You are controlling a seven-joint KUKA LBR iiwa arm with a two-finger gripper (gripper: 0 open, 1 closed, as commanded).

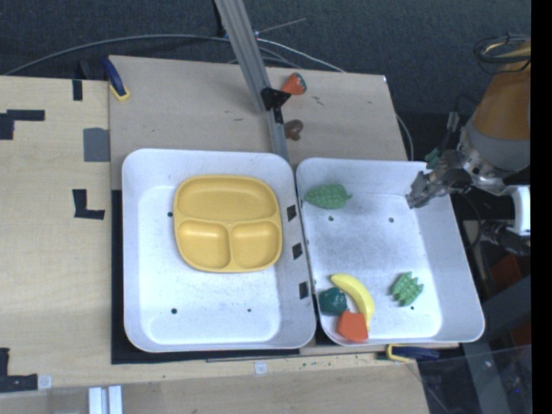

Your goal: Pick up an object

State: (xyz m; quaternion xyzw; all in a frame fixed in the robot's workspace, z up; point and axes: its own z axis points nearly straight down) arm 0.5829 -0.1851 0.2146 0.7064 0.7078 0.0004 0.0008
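The right bin [431, 231] holds a green leafy toy [327, 197] at its back left, a small green bumpy toy [404, 288] at the right, and a yellow banana [354, 294] near the front. A dark teal piece [333, 301] and an orange-red block [352, 326] lie beside the banana. My gripper [420, 189] hangs over the back right corner of the right bin, apart from all the toys. Nothing shows between its fingers.
A yellow three-compartment plate [228, 221] lies in the left bin [147, 274]. A grey slanted pole [243, 37] rises behind the bins, with an orange clip [295, 83] near it. The arm's orange band [503, 102] is at the right edge.
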